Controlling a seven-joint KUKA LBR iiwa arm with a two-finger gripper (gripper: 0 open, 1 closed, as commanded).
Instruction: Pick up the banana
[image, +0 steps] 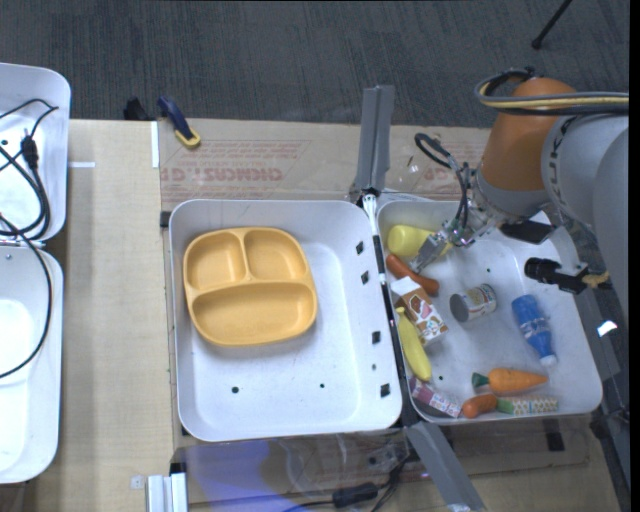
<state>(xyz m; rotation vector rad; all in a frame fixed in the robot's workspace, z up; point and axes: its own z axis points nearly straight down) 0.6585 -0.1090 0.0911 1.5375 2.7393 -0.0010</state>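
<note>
My claw (432, 250) hangs low over the far left part of the right bin (575, 345), its thin fingers pointing down and to the left; their tips are a narrow way apart, so I call it loosened rather than clenched, and nothing sits between them. The tips stand at the right edge of a yellow lemon-like thing (407, 239) in the bin's far left corner, so close that I cannot tell whether they touch it; just below them lies a small orange carrot (412, 273), slanting.

The banana (414, 349) is not in my grasp; it lies lengthwise along the left wall of the right bin, nearer the front edge, with a small printed carton (422, 315) at its upper end and a pink-edged packet (436, 401) at its lower end (it is well apart from my fingertips).

Elsewhere in that bin: a little tin (474, 303) on its side near the middle; a blue bottle (533, 326) to its right; a larger carrot (516, 380) and a smaller one (479, 405) near the front, beside a striped stick (527, 405).

The left bin (200, 390) holds an orange divided plate (249, 285), lying flat in its far left part.
</note>
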